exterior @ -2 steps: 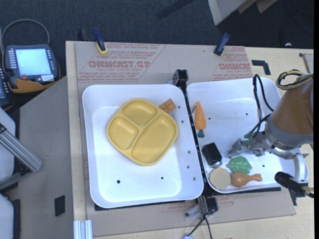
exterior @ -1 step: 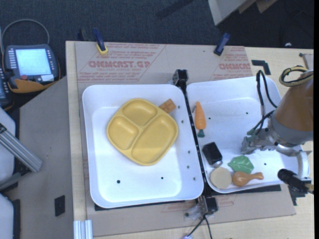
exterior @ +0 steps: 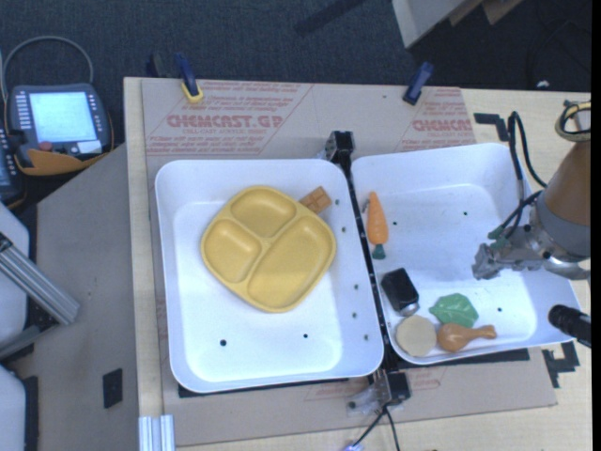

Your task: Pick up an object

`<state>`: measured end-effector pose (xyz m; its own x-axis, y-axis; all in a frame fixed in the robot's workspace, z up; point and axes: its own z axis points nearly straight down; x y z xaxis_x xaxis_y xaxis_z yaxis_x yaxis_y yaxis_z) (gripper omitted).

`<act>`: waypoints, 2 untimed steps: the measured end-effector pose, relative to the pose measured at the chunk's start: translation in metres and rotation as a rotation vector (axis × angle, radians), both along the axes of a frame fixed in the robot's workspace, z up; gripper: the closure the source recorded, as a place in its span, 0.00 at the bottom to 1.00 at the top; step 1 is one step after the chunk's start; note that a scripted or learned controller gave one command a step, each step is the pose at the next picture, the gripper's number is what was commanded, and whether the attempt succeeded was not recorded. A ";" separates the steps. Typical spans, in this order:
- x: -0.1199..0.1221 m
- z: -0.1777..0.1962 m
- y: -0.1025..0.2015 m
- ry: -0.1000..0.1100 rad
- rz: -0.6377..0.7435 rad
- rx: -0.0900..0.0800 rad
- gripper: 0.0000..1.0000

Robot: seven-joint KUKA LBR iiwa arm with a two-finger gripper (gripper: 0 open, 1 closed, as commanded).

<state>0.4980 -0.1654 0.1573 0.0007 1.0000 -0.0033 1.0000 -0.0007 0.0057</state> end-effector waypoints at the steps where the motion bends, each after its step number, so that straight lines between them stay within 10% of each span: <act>1: -0.003 0.046 0.006 -0.001 0.002 0.000 1.00; 2: -0.002 0.071 0.005 0.000 0.002 0.001 1.00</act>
